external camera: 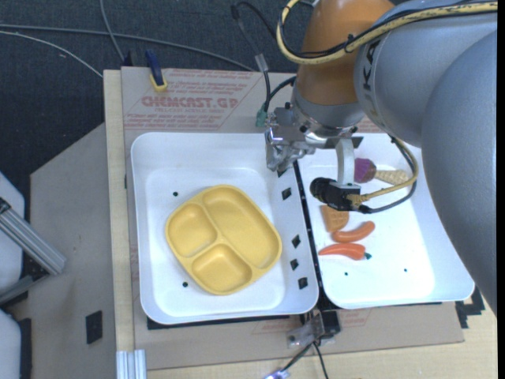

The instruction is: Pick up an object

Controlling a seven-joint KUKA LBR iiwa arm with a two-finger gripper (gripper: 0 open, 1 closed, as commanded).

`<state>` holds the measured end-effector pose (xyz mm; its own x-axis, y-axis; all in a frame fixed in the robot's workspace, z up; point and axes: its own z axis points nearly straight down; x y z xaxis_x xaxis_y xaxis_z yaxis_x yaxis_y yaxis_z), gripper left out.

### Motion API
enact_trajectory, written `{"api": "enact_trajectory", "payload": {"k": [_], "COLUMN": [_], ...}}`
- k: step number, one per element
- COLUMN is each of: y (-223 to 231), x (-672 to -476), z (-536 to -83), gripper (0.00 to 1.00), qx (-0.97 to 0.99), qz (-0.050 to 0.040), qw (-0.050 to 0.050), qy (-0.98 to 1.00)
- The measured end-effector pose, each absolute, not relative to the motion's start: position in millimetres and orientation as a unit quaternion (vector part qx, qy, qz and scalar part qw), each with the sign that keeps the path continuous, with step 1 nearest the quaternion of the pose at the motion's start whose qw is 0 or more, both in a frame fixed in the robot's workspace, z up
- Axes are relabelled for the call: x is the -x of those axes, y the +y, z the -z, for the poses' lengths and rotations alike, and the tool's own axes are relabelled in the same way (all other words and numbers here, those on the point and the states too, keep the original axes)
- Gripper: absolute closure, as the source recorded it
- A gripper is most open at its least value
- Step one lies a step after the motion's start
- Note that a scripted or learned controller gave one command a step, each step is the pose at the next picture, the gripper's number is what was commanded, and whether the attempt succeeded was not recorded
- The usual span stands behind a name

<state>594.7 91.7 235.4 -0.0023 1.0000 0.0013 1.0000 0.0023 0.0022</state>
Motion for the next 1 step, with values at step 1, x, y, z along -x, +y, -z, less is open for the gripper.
{"api": "enact_trajectory", "payload": {"k": [1], "y": [91.0], "x": [-594.3], "z": [-234.6], "gripper": [0.00], "qx": [-0.707], "qz": [-0.0002], "qw": [0.000], "qy": [0.708]}}
